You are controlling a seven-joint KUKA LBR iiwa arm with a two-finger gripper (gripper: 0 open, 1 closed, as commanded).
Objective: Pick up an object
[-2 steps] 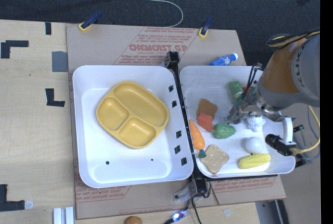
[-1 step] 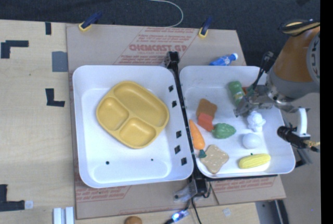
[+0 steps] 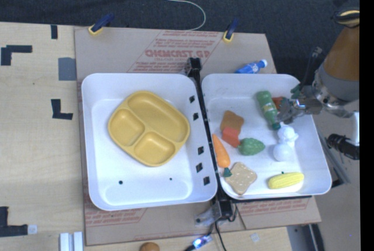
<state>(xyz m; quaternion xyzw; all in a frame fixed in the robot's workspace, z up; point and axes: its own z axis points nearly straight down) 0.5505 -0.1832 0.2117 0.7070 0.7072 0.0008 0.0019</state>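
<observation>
Apparently poised for a grab, the two-finger gripper point(image 3: 287, 111) sits at the right white bin's point(image 3: 315, 185) two o'clock edge, just beside the green plastic bottle point(image 3: 267, 107); whether it is apart or together, I cannot tell.

Arm point(image 3: 342, 66) reaching in from right; tool point(image 3: 287, 111) low, pointing left
</observation>
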